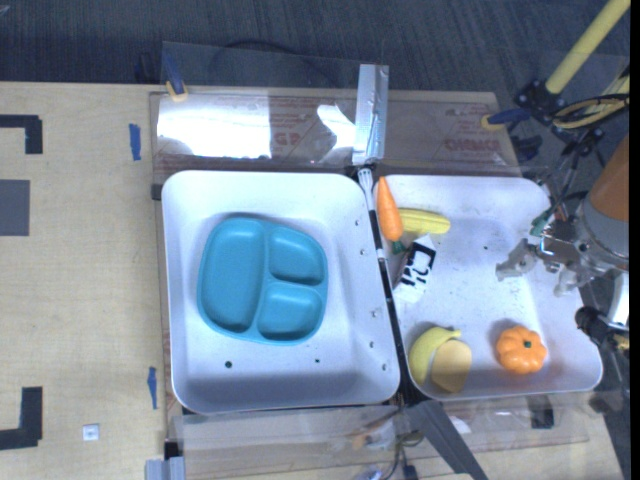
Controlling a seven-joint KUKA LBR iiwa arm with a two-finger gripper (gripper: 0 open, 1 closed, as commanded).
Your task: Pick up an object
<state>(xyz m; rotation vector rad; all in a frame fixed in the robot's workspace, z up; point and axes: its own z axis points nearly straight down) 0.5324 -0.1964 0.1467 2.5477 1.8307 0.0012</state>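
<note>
Gripper (pixel 540 258) hangs over the right-hand part of the right bin (pixel 470 190), and whether it is spread or pressed together I cannot tell from this slanted look down; nothing can be made out in its grasp. As far as this shows, the pick has not been made and the whole lift is left to do.

Nearest the front rim sit a small orange pumpkin (pixel 521 349) and, to its left, a yellow-green apple-like fruit (pixel 441 356) with a pale cut face, the two a little apart. The pumpkin lies closest to the tool (it looks the likeliest target, though that is only a guess). Farther back, a black-and-white tag (pixel 417 265) lies on the bin floor near the divider. Beyond it, an orange carrot (pixel 388 209) rests along the divider with a yellow banana (pixel 425 222) touching it.

In the left bin (pixel 190 368) lies a blue divided plate (pixel 263 279).
</note>
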